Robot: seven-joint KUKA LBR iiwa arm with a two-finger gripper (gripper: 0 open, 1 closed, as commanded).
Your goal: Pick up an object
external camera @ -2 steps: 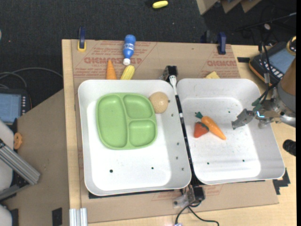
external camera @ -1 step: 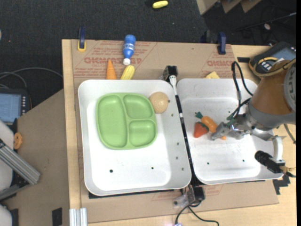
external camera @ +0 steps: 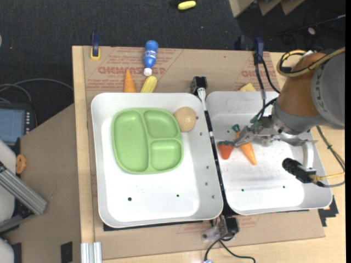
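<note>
The hand (external camera: 247, 137) is down low in the right bin (external camera: 274, 193), reaching in from the right, and its fingertips sit right at the top end of an orange carrot (external camera: 249, 153) that lies at a slant on the bin floor. Honestly can't tell how far open the fingers are from this angle, or whether they've got hold of anything; the tips blur into the carrot and some dark green bit just above it. Just to the left of the carrot there's a small red-orange piece (external camera: 225, 150) near the bin's left wall. The grey arm with its orange band (external camera: 299, 92) hangs over the right side of that bin. Over in the left bin (external camera: 148, 199) sits a green divided plate (external camera: 147, 139), with a tan ball (external camera: 185, 118) touching the plate's upper right corner. Behind the bins on the counter (external camera: 82, 147) you've got a small white bottle with a blue cap (external camera: 149, 56), a yellow piece (external camera: 148, 84) and an orange cone-shaped piece (external camera: 129, 82) side by side. A yellow thing (external camera: 187, 5) lies on the dark floor further back.
</note>
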